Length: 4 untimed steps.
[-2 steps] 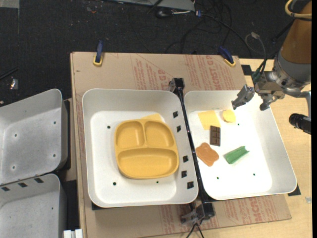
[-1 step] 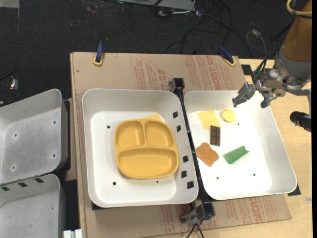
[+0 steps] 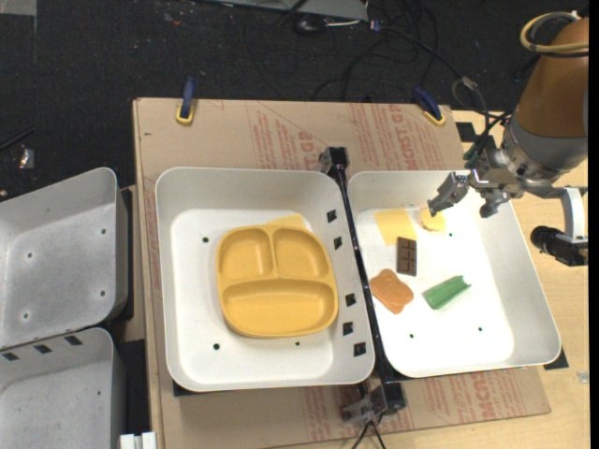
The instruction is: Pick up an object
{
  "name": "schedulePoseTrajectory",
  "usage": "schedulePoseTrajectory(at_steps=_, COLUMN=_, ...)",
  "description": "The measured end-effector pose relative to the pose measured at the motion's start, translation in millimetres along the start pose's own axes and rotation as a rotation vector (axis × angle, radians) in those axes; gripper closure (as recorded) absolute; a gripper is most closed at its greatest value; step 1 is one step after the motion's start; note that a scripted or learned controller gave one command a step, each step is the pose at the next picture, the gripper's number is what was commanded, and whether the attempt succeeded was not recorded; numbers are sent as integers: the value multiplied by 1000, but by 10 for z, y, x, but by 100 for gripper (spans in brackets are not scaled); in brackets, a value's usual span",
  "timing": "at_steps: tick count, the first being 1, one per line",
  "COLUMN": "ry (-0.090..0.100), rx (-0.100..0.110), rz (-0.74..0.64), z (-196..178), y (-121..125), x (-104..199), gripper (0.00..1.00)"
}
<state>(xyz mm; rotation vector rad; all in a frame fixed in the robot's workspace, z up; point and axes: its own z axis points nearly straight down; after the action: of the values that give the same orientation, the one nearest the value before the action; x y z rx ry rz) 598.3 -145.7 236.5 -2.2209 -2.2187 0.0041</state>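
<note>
The gripper (image 3: 465, 195), fingers spread, hovers over the right bin (image 3: 524, 297) beside a small yellow piece (image 3: 433, 220).

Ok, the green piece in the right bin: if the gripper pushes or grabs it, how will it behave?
The green piece looks small and blocky, so probably light and likely to slide on the smooth right bin floor rather than tip. It lies flat and elongated, so rolling seems unlikely. Its surface looks slightly glossy, so it could slip from a shallow pinch. The gripper sits well away from it.
</note>
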Motion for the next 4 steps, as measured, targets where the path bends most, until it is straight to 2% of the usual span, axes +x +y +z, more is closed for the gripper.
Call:
schedulePoseTrajectory(at_steps=2, ry=1, rx=0, rz=-2, z=1166, y=-59, x=106, gripper=0)
schedulePoseTrajectory(at_steps=3, ry=-1, rx=-5, rz=0, z=1035, y=-48, x=98, gripper=100)
schedulePoseTrajectory(at_steps=4, ry=-1, rx=-8, rz=-2, z=602, y=-15, x=70, gripper=100)
